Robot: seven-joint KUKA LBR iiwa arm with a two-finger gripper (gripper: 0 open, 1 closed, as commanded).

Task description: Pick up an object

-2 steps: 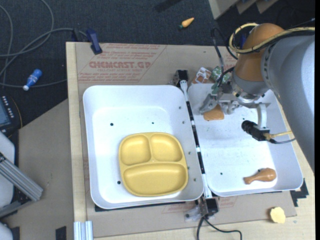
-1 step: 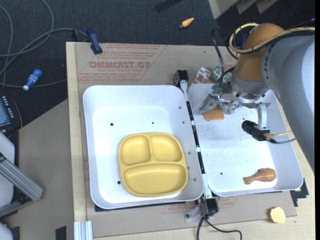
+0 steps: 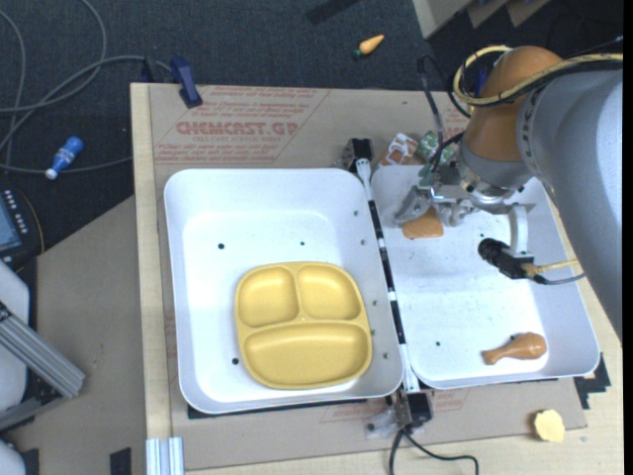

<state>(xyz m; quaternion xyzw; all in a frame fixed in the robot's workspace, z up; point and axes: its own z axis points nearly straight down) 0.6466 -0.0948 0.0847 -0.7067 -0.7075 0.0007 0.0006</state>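
At the 12 o'clock end of the right bin point(image 3: 465, 359), gripper point(image 3: 435, 211) sits low over a brown bread-like piece point(image 3: 424, 228); whether the pincer is spread or pinching cannot be told. Toy drumstick point(image 3: 515, 348) lies at 5 o'clock. Yellow divided plate point(image 3: 301, 323) occupies the left bin point(image 3: 198, 265).

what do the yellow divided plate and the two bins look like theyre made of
Yellow plate: likely moulded plastic, matte, with soft rounded compartment ridges. Left bin and right bin: probably thin formed plastic, smooth white with a faint sheen and rounded corners.
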